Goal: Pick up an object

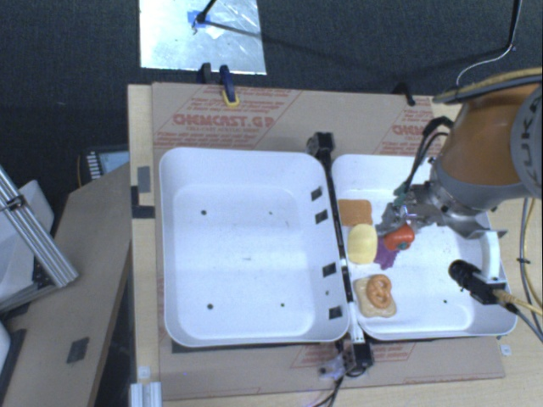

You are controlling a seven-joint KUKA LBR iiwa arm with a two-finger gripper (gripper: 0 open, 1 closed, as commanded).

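Camera view shows you the gripper (399, 220) low in the right bin (441, 316), above a red toy (400, 237); whether it pinches, you cannot tell.

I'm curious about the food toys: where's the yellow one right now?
The yellow toy lies in the right bin, close to its left wall, just below the tan square piece and above the pretzel-like toy.

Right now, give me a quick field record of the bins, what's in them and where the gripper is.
left bin: bare white floor visible
right bin: holds all the objects
tan block: by the divider
yellow object: below the tan block
red-orange object: right of the yellow one, purple piece under it
pretzel-like piece: nearest the front
gripper: over the red-orange object
grasp: cannot tell
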